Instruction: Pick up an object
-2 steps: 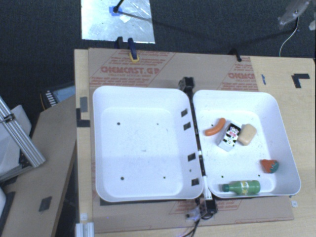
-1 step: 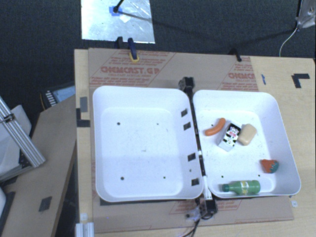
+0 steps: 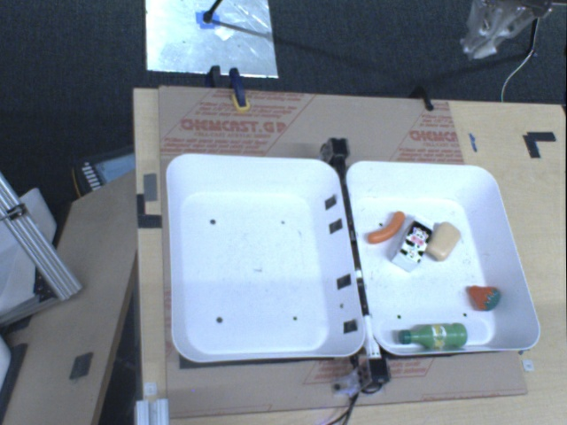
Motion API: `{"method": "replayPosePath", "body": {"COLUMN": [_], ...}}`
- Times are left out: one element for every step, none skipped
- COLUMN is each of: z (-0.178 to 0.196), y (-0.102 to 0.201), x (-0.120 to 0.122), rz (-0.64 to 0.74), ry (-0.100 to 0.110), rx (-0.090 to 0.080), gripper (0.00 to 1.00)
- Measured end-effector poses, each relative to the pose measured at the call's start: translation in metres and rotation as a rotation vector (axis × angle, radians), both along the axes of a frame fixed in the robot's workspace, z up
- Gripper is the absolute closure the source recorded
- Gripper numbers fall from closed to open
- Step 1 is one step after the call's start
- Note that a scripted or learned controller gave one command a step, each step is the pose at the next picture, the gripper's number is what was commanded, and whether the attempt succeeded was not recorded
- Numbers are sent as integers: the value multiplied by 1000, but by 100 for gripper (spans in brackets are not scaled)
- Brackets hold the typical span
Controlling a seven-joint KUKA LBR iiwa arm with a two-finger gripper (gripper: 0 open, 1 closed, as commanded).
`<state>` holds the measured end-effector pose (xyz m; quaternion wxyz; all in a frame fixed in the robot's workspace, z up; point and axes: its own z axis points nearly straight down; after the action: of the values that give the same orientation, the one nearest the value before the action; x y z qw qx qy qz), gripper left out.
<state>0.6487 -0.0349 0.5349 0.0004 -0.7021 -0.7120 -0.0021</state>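
Green first: spotting a green bottle (image 3: 432,335) lying on its side against the near wall of the right bin (image 3: 507,228), towards that bin's near left corner.

Next back, seeing a red-and-green piece (image 3: 484,297) sitting close to the right bin's right wall, apart from the bottle.

Mid-bin, logging three items bunched together: black-and-white carton (image 3: 412,245) lying tilted, beige block (image 3: 444,241) touching its right side, orange sausage-shaped piece (image 3: 386,227) just left of it, angled. All five candidates resting on the right bin's floor, none lifted.

Noting the left bin (image 3: 257,255) butting against the right bin's left wall, sharing the black hinged seam.

Seeing brown printed board (image 3: 292,122) lying under and sticking out beyond the right bin's far edge, with a blue clamp (image 3: 237,87) gripping its far edge, well to the bin's left.

Farther still, catching a foil sheet (image 3: 211,23) lying on dark floor, beyond and left of the right bin.

Finding the gripper (image 3: 496,20) hanging high beyond the right bin's far right corner, well away from every item and carrying nothing visible. Cannot tell whether released or clenched: too blurred.
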Motion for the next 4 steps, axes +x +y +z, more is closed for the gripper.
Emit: {"method": "replayPosePath", "body": {"z": [-47, 4, -1, 12], "y": [74, 145, 241, 235], "x": [17, -19, 20, 19], "rz": [-2, -1, -2, -7], "ry": [4, -5, 1, -2], "rx": [-1, 1, 0, -2], "gripper": [100, 100, 100, 100]}}
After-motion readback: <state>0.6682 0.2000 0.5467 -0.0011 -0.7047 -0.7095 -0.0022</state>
